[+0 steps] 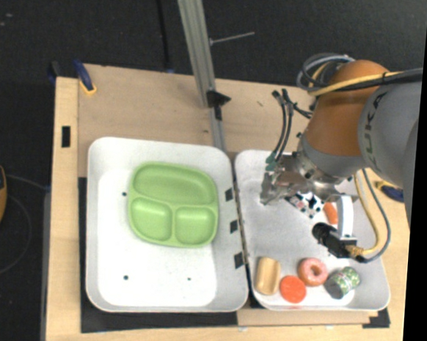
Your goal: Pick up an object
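We are looking down on a pale wooden bench (152,102) against a dark floor, bearing two shallow white bins side by side. The things we could pick up lie in the right bin (268,229), gathered along its near edge: a tan cylinder (266,275) standing by the bin's left wall, an orange-red ball (292,288) just beside it, a pink ring like a doughnut (312,270) touching or nearly touching the ball, and a green-and-grey lump (341,281) at the right end of the row. A small orange piece (331,211) shows further back, partly behind the arm's cabling. Since they crowd the front rim, we judge that any approach has to come down steeply to avoid the wall. The gripper (272,187) hangs over the bare upper-left part of that bin, well apart from the row; we cannot tell whether it is open or closed, and we see nothing held in it. Above it the orange band (343,110) and grey arm reach in from the right. The left bin (103,268) holds a green divided plate (172,203), lying flat near its middle.
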`<control>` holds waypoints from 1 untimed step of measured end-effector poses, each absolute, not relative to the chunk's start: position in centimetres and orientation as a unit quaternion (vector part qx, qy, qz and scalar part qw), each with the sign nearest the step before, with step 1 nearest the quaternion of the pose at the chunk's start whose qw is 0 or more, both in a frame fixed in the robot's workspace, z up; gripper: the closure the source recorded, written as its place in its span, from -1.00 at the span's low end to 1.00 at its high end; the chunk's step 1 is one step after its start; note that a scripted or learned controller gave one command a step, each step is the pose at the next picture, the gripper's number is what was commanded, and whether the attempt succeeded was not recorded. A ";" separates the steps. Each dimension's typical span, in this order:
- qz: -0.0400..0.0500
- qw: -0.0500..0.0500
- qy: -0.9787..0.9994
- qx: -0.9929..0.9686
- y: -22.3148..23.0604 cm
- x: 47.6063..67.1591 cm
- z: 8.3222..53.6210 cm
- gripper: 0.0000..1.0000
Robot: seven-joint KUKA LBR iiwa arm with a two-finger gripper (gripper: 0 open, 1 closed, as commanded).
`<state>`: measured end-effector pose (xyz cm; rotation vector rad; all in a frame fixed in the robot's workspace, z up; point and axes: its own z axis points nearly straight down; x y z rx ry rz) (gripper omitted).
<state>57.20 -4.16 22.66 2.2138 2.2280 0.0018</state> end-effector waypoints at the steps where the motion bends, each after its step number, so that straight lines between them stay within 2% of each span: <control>1: 0.002 0.001 0.710 0.704 1.1 57.1 24.1 1.00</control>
